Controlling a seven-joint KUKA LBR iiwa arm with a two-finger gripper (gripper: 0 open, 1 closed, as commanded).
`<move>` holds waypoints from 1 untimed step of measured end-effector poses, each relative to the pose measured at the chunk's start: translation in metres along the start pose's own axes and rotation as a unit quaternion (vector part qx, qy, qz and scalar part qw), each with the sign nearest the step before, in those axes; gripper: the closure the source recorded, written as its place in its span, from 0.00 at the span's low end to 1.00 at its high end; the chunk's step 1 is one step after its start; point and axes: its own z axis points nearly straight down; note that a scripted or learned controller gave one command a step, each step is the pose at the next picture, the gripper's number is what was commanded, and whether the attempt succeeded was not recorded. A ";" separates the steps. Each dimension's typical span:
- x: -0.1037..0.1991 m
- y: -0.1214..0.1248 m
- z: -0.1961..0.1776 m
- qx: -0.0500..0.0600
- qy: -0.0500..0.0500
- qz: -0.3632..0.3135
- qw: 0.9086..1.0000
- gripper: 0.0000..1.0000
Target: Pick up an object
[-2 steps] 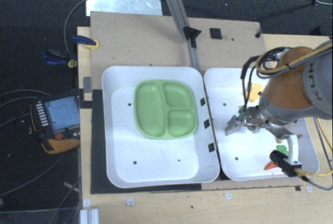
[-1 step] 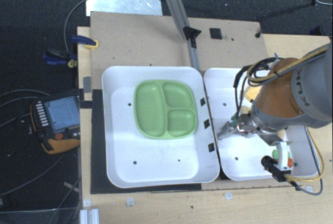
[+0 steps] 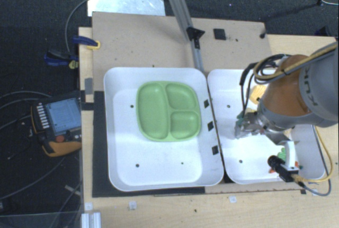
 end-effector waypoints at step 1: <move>0.000 0.005 -0.064 0.003 -0.001 -0.001 1.000 1.00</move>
